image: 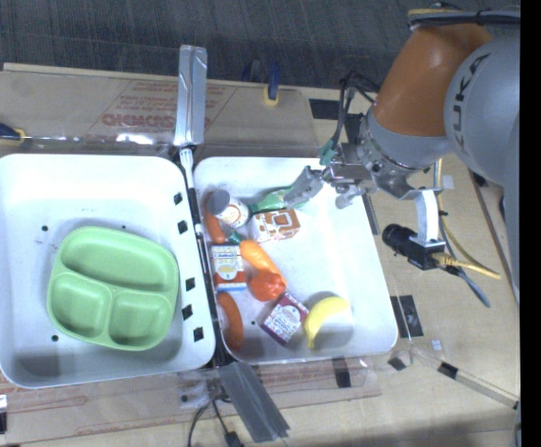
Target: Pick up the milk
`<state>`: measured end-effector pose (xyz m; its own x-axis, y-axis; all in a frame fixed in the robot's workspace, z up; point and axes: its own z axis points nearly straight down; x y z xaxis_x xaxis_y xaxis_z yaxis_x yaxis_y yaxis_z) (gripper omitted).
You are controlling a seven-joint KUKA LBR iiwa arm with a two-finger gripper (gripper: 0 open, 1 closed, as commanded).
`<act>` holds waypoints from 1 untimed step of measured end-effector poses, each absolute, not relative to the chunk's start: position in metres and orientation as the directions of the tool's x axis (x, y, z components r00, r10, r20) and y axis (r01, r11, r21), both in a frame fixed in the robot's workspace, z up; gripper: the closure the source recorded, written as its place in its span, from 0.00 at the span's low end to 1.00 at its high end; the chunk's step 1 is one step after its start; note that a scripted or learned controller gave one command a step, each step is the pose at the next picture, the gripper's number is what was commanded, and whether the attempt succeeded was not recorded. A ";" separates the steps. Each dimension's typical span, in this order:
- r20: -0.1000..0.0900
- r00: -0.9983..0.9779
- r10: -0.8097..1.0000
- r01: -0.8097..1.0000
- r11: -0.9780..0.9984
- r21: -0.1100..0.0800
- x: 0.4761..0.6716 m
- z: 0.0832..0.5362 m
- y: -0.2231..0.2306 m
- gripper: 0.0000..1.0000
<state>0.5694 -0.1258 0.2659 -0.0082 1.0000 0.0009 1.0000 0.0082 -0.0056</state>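
Observation:
A small white carton with a brown and orange print, probably the milk, lies on its side in the upper middle of the right bin. A second white carton with a red label lies near that bin's left wall. My gripper hangs over the right bin's upper part, just above and to the right of the printed carton, beside a green item. Nothing shows in its grasp.
The right bin also holds a grey can, a small round cup, an orange carrot, a red sausage, a maroon box and a yellow banana. A green divided plate sits in the left bin.

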 end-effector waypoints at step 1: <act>-0.001 -0.308 0.951 0.951 0.308 0.000 0.601 0.315 -0.141 0.00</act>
